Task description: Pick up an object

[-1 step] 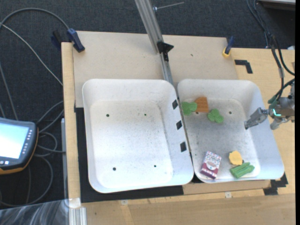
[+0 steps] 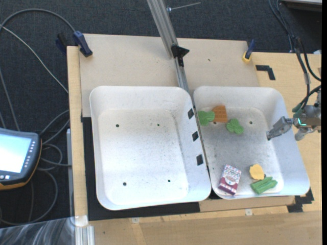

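Pendant: at nine o'clock of the frame, off the desk, screen lit, cables looping above it.
Desk: pale board with a blue clamp at its eleven o'clock corner and a yellow-blue clamp toward one o'clock.
Left bin: white, speckled with dark flecks.
Metal rail: slants down from twelve o'clock to the seam between the bins.
Right bin: holds every loose object.
Green piece: at the bin's ten o'clock, touching the orange block beside it.
Second green piece: just beside the block, toward four o'clock of it.
Pink-and-white packet: at six o'clock of the bin.
Yellow piece: near five o'clock — a green ridged piece lies just below it.
Jaws: at three o'clock of the right bin, over its wall — whether spread or closed cannot be told, and nothing shows between them.
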Robot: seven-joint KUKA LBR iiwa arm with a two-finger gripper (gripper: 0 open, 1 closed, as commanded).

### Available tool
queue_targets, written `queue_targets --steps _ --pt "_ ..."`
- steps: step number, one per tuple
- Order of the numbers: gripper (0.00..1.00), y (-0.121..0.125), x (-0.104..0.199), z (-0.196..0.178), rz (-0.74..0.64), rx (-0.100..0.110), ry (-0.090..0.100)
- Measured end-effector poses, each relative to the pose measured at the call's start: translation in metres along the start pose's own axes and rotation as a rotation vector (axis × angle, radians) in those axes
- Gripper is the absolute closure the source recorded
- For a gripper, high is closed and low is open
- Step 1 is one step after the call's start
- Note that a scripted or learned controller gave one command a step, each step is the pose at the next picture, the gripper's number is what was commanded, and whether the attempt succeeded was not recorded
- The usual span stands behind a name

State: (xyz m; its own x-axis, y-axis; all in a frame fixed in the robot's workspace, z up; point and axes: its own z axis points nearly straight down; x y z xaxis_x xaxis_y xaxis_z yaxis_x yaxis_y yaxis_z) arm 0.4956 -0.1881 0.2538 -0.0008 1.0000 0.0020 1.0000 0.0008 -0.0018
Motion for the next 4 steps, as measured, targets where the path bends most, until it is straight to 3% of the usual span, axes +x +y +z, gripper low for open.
queue_targets --steps 2,3,4 --pt "0.00 -0.005 0.006 0.123 0.001 0.007 0.002" --pt "0.00 -0.006 0.007 0.164 0.001 0.005 0.002" --pt "1.00 -0.004 0.006 0.151 0.001 -0.002 0.000"
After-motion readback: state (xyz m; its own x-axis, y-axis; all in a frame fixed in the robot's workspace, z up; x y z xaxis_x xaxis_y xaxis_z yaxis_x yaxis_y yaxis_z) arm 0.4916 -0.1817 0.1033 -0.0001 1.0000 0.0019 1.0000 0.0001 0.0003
